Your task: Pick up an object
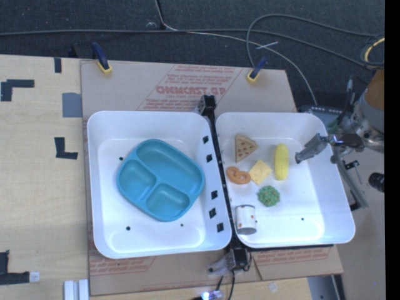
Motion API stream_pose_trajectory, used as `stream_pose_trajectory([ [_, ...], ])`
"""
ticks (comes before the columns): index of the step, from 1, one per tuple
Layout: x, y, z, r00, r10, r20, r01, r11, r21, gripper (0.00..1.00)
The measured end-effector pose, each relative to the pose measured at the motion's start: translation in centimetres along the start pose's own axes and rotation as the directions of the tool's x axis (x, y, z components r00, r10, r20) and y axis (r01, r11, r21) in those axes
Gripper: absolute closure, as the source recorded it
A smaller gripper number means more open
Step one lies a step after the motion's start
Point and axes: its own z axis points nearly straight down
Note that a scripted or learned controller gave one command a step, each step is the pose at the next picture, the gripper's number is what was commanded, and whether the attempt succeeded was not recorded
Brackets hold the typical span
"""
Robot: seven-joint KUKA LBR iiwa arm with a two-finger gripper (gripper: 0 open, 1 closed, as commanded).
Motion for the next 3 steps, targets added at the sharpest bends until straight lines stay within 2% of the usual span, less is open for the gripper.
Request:
stream_pose_trajectory([
  [1,0.1,0.2,-0.6,1.0,-0.004,0.003,0.004,1.0,-0.011,0.0],
  [2,1.1,-0.1,5.2,1.0,-0.004,0.001,0.004,1.0,-0.006,0.0],
  [3,0.2,-0.2,11.2,1.0,-0.003,0.002,0.003,1.0,-0.006,0.0],
])
